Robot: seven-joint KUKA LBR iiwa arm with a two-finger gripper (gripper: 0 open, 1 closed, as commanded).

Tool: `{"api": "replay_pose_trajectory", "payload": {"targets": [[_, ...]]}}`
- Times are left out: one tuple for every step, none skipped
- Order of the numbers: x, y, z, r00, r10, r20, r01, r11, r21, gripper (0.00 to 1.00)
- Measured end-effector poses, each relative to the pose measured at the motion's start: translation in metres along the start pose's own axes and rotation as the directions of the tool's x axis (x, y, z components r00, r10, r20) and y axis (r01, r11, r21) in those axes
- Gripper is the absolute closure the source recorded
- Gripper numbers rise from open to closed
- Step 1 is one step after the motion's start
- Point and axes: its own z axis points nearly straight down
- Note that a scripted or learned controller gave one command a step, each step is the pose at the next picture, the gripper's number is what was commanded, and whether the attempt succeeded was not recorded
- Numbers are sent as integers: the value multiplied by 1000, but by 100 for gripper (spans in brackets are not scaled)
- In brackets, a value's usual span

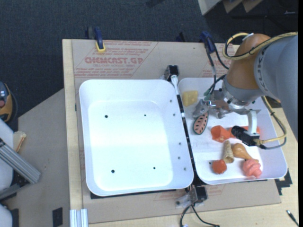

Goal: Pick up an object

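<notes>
My gripper [205,109] hangs low over the upper left part of the right bin [279,151], under the grey wrist with its orange band. Just below its tip lies a brown speckled oval piece [200,123], touching or nearly touching it. A pale yellow block [190,98] sits just left of the gripper by the bin's wall. Lower in the bin lie an orange-red chunk [220,133], a tan cone [228,151], a brown drumstick shape [241,150], a small red piece [218,166] and a pink lumpy toy [252,168].
The left bin [85,93] is beside the right one, their walls meeting along the middle. Blue clamps [99,37] hold the board's far edge. Yellow and black cables trail from the wrist across the right bin's far side.
</notes>
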Motion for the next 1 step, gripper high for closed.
{"api": "replay_pose_trajectory", "payload": {"targets": [[0,3,-11,1000,-1,2,1,1000,-7,100]]}}
